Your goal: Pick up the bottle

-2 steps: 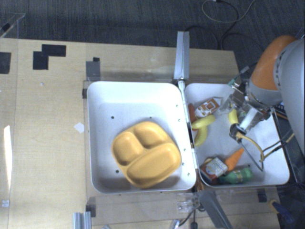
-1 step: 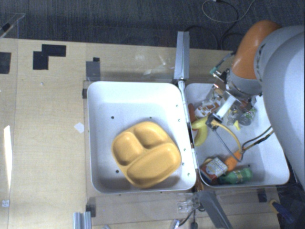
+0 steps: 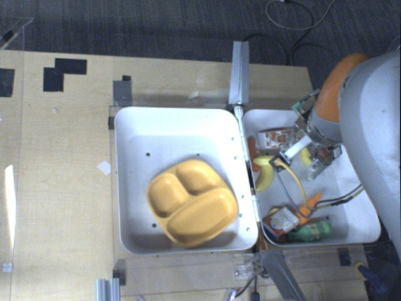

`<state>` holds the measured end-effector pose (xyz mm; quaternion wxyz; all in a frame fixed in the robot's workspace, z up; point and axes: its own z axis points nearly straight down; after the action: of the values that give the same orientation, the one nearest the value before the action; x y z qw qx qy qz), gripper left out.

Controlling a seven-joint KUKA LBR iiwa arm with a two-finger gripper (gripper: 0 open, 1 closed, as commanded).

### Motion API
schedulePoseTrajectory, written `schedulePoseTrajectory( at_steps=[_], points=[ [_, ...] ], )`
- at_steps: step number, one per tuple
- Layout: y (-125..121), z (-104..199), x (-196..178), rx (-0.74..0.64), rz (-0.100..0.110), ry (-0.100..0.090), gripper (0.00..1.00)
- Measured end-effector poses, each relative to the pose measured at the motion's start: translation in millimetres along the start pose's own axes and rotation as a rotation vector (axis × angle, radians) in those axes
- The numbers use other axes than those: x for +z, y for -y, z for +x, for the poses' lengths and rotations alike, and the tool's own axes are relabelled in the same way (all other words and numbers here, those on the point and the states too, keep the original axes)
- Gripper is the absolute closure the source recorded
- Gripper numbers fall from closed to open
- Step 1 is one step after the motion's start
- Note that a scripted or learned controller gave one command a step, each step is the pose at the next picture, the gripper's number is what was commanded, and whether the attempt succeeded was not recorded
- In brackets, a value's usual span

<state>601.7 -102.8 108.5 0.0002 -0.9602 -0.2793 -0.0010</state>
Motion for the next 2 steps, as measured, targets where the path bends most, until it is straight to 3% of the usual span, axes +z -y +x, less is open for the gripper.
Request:
schedulePoseTrajectory(
  at_steps=[1, 2],
  points=[
    [-6, -42, 15, 0.003, 0.002, 0.003, 0.0],
    [-78, 13, 13, 0.315, 0.0, 0.0, 0.0]
  ],
)
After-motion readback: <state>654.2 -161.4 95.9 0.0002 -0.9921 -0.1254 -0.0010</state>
